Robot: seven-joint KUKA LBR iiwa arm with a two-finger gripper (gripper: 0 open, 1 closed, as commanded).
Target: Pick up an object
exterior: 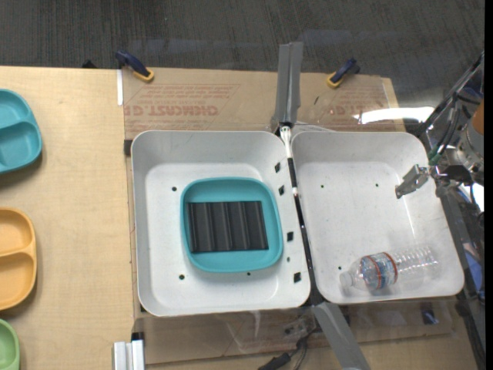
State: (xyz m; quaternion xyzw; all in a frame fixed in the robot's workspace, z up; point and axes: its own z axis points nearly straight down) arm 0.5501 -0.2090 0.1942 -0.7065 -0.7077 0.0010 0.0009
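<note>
A clear plastic bottle (391,268) with a blue and red label lies on its side near the front edge of the right bin (347,168). In the left bin (154,206) rests a teal tray (229,226) with a dark ridged inside. My gripper (422,177) hangs over the right bin's right side, above and behind the bottle and apart from it. Nothing shows in its grasp.
The bins sit on a cardboard sheet (192,102) held by two clamps (135,66) (341,73). On the wooden bench at the far left lie a teal plate (15,141), an orange plate (14,257) and a green one (6,347).
</note>
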